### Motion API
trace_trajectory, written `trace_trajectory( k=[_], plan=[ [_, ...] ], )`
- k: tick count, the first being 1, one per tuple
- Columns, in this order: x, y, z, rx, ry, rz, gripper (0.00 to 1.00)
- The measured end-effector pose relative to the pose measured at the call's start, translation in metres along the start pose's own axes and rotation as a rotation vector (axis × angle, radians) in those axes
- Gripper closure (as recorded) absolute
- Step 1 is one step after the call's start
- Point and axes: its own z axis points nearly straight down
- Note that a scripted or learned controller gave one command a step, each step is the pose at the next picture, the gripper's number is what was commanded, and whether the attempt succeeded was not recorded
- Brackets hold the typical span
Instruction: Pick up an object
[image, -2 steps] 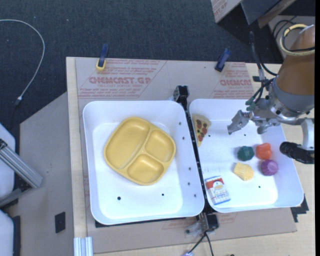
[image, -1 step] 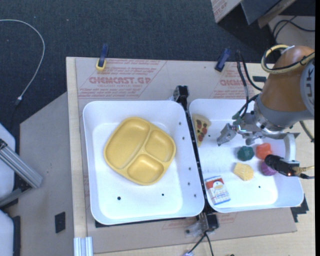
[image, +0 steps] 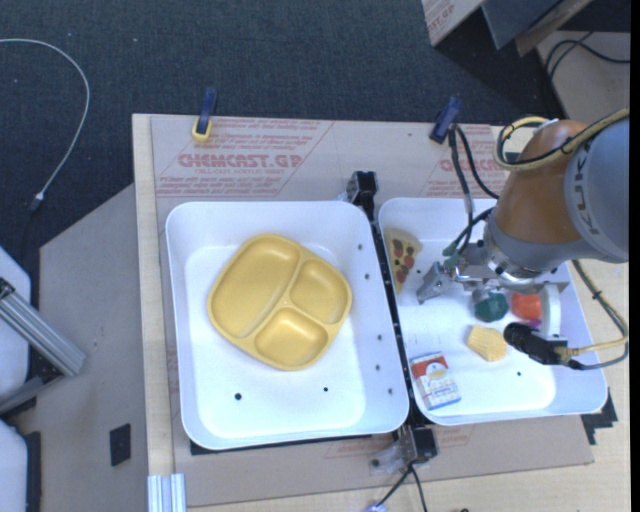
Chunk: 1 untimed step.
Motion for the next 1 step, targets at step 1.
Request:
trace_trajectory(
  k=[1],
  plan=[
    [0.0005, -0.0004, 0.0355, -0.003, -0.001, 0.001, 0.0]
  ],
)
